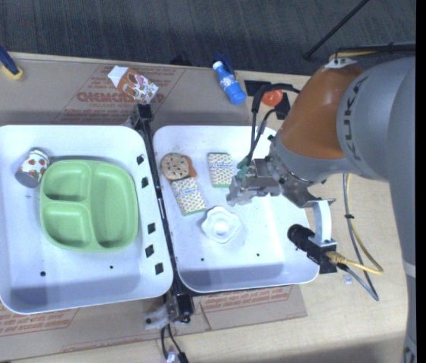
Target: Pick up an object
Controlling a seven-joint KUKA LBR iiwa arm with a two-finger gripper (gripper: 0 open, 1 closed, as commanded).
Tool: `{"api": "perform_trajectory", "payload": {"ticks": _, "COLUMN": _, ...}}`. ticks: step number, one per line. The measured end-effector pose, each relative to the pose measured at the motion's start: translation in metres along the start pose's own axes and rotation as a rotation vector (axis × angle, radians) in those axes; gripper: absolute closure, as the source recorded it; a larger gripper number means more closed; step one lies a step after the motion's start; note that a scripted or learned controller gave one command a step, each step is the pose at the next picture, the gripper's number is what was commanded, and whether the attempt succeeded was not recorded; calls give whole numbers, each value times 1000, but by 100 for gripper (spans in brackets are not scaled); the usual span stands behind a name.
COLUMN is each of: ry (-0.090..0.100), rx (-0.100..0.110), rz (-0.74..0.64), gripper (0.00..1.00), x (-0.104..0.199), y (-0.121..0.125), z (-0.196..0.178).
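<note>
Scanning left to right: left white shallow plastic bin (1,203) holds a small round red-and-white patterned cup (32,166) at its upper-left corner, touching the green three-compartment plastic tray (89,203) that takes up the bin's middle. Right white shallow plastic bin (228,274) holds a round brown cookie-like disc (173,165), just below it a flat rectangular patterned packet (189,197) tilted with long axis running up-left to down-right, then a second flat green-patterned packet (220,169) lying nearly upright, then a small white crumpled cup-like piece (221,225) lower centre. Grey two-finger gripper (240,190) hangs low over the right bin; whether it is spread or closed cannot be told, too dark and blurred. No item visible between its tips. Likely target, as a judgement: the second packet, lying just up-left of the tool, touching or near-touching. White piece sits just down-left. Coming move turns on that small leftward offset; the arm is already on the bin's right side, so a short shift left looks enough.
</note>
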State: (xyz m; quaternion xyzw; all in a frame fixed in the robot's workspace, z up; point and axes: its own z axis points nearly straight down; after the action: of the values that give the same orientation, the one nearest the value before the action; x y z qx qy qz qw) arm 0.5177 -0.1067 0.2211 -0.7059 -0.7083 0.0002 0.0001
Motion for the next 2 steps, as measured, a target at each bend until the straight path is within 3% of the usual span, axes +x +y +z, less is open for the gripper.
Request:
{"api": "perform_trajectory", "payload": {"ticks": 1, "ry": 0, "rx": 1, "rz": 0, "gripper": 0, "x": 0, "y": 0, "z": 1}}
{"api": "perform_trajectory", "payload": {"ticks": 2, "ry": 1, "rx": 0, "rz": -4, "gripper": 0, "x": 85, "y": -30, "z": -50}}
